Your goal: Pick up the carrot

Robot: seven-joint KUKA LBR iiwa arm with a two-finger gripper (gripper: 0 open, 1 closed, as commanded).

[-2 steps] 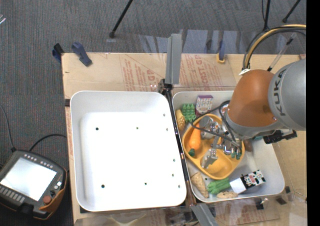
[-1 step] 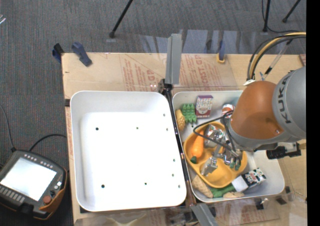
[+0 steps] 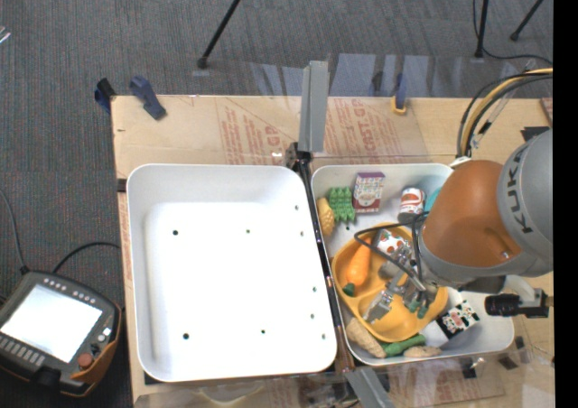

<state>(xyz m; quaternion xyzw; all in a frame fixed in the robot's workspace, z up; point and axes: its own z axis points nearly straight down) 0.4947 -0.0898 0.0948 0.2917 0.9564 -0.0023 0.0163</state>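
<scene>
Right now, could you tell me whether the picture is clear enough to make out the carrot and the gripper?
In the camera view, light is even; the carrot reads sharply in the yellow bowl; the gripper is small, cluttered and hard to resolve; the left bin is bright, nearly featureless.

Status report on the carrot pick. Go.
Gripper low over the yellow bowl in the right bin. Carrot lies at the bowl's left rim, left of the gripper, not gripped. Other toys crowd the bowl.

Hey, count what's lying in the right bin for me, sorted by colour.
Orange or yellow: 3, the carrot, bowl and corn
Green: 2, block and a piece
Red-and-white: 2, carton and can
Total: 7
</scene>
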